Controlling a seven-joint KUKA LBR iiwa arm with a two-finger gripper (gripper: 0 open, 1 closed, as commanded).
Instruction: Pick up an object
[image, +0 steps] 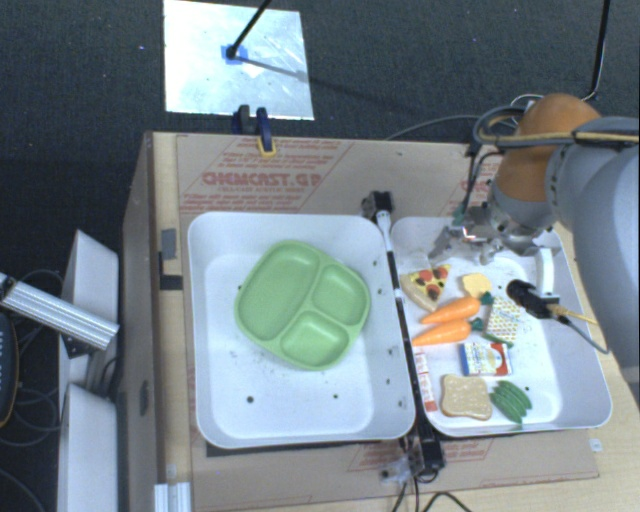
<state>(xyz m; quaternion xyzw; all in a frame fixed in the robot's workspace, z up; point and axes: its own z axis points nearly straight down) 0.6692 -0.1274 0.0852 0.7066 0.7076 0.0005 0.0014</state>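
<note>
At the near edge of the shallow white right-hand bin (590, 400) lay a toy slice of toast (465, 397) and a green pea pod (511, 399); farther in, two orange plastic carrots (449, 320) lay with their long axes across the bin. Beyond them a toy pizza slice (425, 285) sat just below and left of the hand (462, 238), which hung over the far corner, apparently carrying nothing; how wide it stood I could not tell.

Toy foods (470, 340) scattered in right bin (590, 400)

The arm (590, 170) is cut off by the right edge. The far rim of the right bin (575, 405) is hidden beneath the claw (462, 238), whose fingers cannot be made out.
</note>
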